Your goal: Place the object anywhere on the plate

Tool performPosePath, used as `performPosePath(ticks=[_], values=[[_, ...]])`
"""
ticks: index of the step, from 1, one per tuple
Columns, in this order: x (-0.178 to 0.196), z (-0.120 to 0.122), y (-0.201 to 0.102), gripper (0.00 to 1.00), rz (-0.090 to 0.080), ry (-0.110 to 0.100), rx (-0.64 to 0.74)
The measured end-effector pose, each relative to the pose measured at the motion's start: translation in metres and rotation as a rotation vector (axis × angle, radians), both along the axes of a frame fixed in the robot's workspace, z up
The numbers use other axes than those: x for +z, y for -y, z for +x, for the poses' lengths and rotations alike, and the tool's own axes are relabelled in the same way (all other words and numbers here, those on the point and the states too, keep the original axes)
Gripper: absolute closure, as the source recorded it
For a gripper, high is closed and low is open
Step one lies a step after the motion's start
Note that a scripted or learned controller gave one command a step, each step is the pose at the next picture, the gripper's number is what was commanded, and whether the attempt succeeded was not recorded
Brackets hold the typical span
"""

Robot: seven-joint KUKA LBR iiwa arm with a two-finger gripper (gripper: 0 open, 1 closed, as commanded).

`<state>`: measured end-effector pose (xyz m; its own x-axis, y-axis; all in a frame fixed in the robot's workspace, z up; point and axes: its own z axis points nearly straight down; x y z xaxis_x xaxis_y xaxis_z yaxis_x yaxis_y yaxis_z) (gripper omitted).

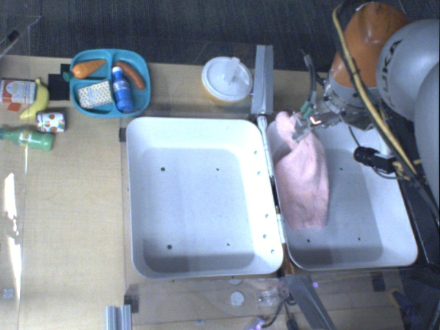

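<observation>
as the arm reaches in from the right:
gripper: pinching the pink cloth's top corner
pink cloth: right bin, left side
advice: lift until its hem hangs free

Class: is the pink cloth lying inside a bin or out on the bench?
Inside: the pink cloth lies along the right bin's left wall.

- You see a pink cloth, soft and matt, with a fuzzy nap.
- Your two bins look like smooth white plastic, faintly glossy.
- The table shows pale, matt wood grain.
</observation>
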<state>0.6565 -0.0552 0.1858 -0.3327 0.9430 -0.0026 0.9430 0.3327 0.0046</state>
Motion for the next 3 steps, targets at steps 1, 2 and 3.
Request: performPosePath(ticks=[1,2,3], values=[[0.040,0.002,-0.002,1.00,0.001,0.000,0.008],[0.048,-0.012,-0.053,1.00,0.000,-0.001,0.410],[0.039,-0.014,-0.106,1.00,-0.002,0.001,0.811]])
